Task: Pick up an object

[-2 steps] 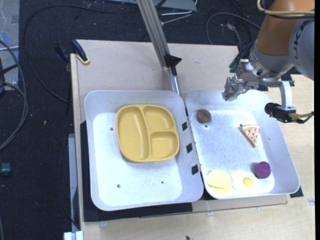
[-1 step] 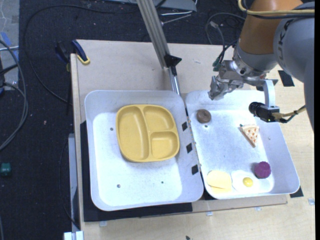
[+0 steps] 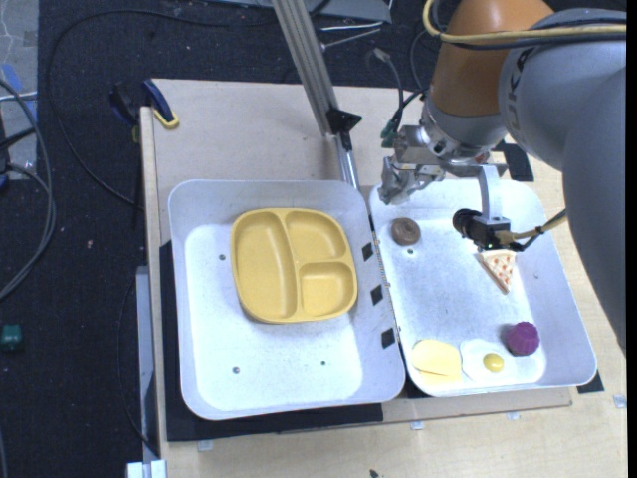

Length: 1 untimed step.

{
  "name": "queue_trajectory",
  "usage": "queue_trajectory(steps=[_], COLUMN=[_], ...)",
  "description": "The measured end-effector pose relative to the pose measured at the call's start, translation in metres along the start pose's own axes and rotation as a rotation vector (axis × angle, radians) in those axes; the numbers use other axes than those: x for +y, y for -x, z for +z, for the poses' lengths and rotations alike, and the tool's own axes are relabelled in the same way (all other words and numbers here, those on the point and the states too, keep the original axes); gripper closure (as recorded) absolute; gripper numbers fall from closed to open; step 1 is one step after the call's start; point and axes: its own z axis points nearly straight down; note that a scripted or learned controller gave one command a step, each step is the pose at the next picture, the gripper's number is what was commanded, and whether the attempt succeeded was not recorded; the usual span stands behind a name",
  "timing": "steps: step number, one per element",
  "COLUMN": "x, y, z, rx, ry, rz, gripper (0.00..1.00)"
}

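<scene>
**Desk:** Where is the gripper?

**Operator:** I have the gripper [image 3: 396, 185] at the 11 o'clock corner of the right bin [image 3: 448, 297], over the rim there. I cannot tell whether it is wide or narrow. From this slant its tip is a blur of grey metal.

**Desk:** What is there to pick?

**Operator:** The nearest is a small brown disc [image 3: 405, 231], at 10 o'clock in that bin. It sits just beside the gripper, at 6 o'clock from it. It is too small for me to say whether it is a cookie or a doughnut, or whether the gripper touches it.

A toy pizza slice [image 3: 501, 269] lies near 2 o'clock, point toward me, with its wide end partly covered by the robot. A purple ball [image 3: 522, 339], possibly a plum, sits at 4 o'clock. A fried egg [image 3: 487, 361] is at 6 o'clock, with a pale yellow slice [image 3: 436, 358] touching it at 7 o'clock. I cannot make out what the slice is.

**Desk:** Anything cut off?

**Operator:** The grey arm [image 3: 572, 88] covers the right bin's 1 o'clock corner, so I cannot see what lies under it.

**Desk:** And the left bin?

**Operator:** The left bin [image 3: 209, 347] holds a yellow divided plate [image 3: 294, 265], set toward 12 o'clock and well apart from the gripper.
</scene>
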Motion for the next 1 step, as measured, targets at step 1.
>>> queue_trajectory(steps=[1], x=[0.0076], y=[-0.0543], z=[0.0060], rx=[-0.001], ry=[0.003], rz=[0.000], gripper=[1.00])
